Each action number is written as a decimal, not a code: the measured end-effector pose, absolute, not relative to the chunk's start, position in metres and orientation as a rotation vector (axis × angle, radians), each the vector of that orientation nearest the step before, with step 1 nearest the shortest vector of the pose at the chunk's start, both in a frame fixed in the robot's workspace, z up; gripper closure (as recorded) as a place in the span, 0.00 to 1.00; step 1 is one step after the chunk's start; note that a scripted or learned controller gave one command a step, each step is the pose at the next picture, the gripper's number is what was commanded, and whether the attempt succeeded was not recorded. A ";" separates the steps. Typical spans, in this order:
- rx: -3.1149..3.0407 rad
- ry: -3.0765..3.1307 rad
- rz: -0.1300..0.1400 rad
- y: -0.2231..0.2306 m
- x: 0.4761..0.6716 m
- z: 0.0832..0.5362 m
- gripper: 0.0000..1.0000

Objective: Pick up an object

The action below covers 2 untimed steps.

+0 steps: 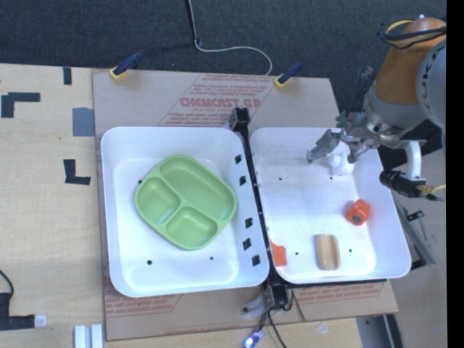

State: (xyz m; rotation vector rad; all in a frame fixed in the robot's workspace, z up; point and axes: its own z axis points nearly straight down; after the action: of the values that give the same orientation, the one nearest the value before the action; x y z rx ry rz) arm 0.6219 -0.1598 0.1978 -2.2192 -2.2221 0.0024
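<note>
tan block (327,251) and orange object (357,212), apart from jaws

At centre left, the divided plate (185,202) was pale green, lying in a white left bin (119,267). The right bin (290,187) was also white, dotted with small black marks. At lower right, the round object (357,212) was orange-red and the oblong block (327,251) tan. The cardboard sheet (210,100) was brown with red lettering. At upper right, the arm (406,71) was grey with an orange band.
</note>
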 end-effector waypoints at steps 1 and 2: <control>-2.226 -2.212 0.009 -0.209 0.541 0.190 0.00; -2.221 -2.215 0.004 -0.224 0.487 0.080 0.00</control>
State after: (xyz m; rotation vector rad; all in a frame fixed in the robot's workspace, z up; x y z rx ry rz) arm 0.4868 -0.2241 0.0796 -2.2214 -2.2145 0.0039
